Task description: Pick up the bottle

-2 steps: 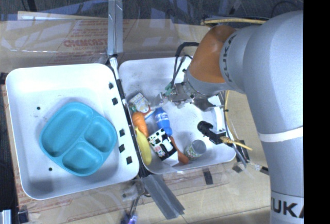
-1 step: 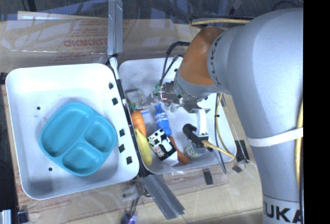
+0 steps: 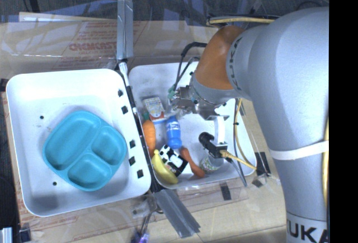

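Note:
The bottle (image 3: 173, 134) is small, with a blue label and a pale cap, and lies in the middle of the right bin (image 3: 146, 76). It lies between a carrot (image 3: 149, 132) on its left and the robot's wrist hardware on its right. My gripper (image 3: 180, 99) hangs over the right bin just above and behind the bottle's upper end, below the orange-banded wrist. Nothing shows as held in it. The arm's grey bulk hides the right part of this bin.
Around the bottle in the right bin lie a small printed packet (image 3: 153, 106), a banana (image 3: 164, 169), a black-and-white checkered piece (image 3: 171, 158), an orange stick-like item (image 3: 193, 163) and a small can (image 3: 211, 165). The left bin (image 3: 33, 90) holds a blue divided plate (image 3: 84, 149).

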Motion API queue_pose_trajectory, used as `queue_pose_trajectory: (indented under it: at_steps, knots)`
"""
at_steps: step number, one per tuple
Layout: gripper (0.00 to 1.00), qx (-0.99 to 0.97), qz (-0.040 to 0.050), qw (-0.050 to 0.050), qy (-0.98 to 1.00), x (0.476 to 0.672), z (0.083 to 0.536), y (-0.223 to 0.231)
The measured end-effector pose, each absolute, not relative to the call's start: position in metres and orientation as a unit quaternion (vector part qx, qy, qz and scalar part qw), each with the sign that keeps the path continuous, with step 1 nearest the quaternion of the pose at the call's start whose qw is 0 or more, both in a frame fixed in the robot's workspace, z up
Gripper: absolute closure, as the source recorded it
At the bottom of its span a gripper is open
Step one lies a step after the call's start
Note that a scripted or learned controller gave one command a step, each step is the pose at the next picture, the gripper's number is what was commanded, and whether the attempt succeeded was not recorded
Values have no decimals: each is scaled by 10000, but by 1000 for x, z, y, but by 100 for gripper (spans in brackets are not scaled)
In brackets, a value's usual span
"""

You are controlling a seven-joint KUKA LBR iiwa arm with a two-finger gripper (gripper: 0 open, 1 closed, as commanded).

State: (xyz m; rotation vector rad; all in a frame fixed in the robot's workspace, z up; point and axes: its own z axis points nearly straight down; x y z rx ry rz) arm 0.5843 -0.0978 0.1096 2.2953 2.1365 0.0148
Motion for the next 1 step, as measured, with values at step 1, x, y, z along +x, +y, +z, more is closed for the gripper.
queue_pose_trajectory:
  at_steps: [1]
  knots:
    - [100, 7059, -1, -6, 7083, 616, 209, -53]
